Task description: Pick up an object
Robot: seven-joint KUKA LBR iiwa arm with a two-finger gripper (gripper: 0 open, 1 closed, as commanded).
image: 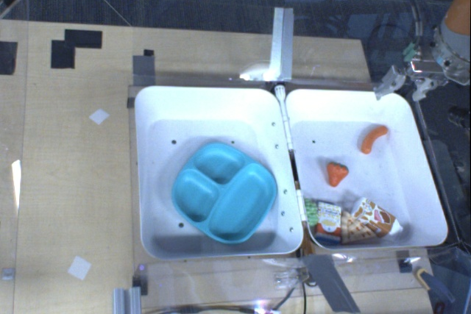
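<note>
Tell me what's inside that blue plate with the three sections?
The blue plastic divided plate in the left white bin shows only its bare blue compartments. Whatever lies underneath the plate is covered.

Two shallow white plastic bins on a tan wooden bench with black patches. Bright blue divided plastic plate. Orange sausage-shaped toy, orange-red strawberry-shaped toy. Green-white printed carton, brown-white lattice-patterned snack packet.
</note>
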